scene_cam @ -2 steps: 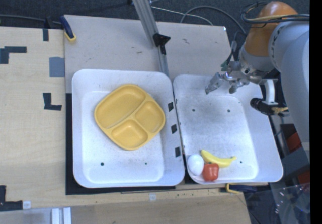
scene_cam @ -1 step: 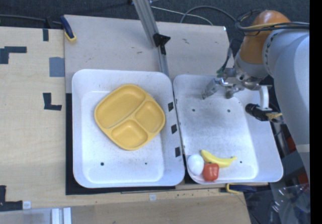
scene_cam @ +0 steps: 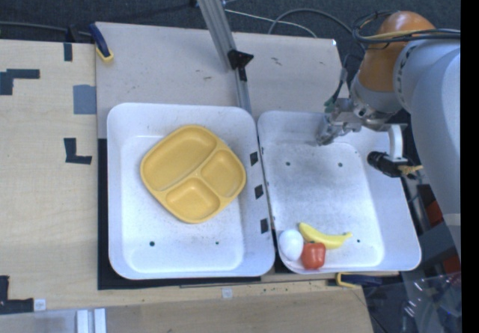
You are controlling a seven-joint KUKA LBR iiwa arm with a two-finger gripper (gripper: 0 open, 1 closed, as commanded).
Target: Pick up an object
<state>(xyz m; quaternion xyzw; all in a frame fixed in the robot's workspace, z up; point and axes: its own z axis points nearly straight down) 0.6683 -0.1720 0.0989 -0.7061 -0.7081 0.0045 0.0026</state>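
Gripper (scene_cam: 329, 132), finger state indiscernible, hung at the right bin's (scene_cam: 389, 245) far edge; descent should centre over the banana (scene_cam: 323, 236).

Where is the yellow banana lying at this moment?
The yellow banana lies in the right white bin, near its front edge in the camera view, just above the red pepper-like piece and beside the white egg-shaped object.

banana (scene_cam: 325, 236), tomato (scene_cam: 313, 255), egg (scene_cam: 291, 244) (clustered together)
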